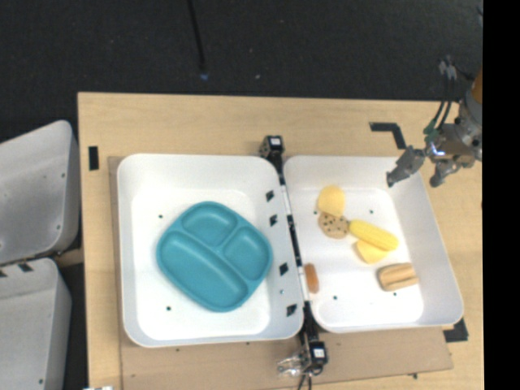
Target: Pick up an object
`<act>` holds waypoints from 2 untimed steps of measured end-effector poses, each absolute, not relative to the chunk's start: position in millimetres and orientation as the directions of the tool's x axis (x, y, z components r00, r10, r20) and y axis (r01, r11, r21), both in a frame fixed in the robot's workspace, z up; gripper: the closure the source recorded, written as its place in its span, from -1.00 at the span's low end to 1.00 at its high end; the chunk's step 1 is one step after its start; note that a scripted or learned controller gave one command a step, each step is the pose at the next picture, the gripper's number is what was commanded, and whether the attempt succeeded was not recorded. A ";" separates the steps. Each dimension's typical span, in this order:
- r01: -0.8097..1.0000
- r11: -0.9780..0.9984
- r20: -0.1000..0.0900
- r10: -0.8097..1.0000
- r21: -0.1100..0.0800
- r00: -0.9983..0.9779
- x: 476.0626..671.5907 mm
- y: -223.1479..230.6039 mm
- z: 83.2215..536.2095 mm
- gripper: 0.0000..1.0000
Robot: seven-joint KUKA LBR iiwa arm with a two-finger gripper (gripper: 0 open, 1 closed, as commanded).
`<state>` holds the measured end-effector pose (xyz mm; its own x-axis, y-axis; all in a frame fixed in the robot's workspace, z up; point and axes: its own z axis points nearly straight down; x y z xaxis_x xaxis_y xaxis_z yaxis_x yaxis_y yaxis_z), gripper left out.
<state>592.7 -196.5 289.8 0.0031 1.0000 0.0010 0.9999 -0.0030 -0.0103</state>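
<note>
My gripper (422,171) hangs over the far right corner of the right bin (406,319), fingers spread open with nothing between them. Below and left of it lie several food items in that bin: a yellow round piece (331,198), a brown cookie (332,225), a yellow corn cob (374,236) with a yellow wedge (370,253) under it, a tan bread roll (396,276), and a small orange sausage (312,278) by the bin's left wall. All of them rest apart from the gripper.
The left bin (138,315) holds a teal divided plate (214,254). A ridge with black clips (286,242) separates the two bins. The wooden bench (203,124) surrounds both bins, and grey chair-like shapes (32,193) stand at the far left.
</note>
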 end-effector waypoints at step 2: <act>1.000 -0.001 -0.001 1.000 -0.004 0.001 595.0 -197.0 233.4 -1.00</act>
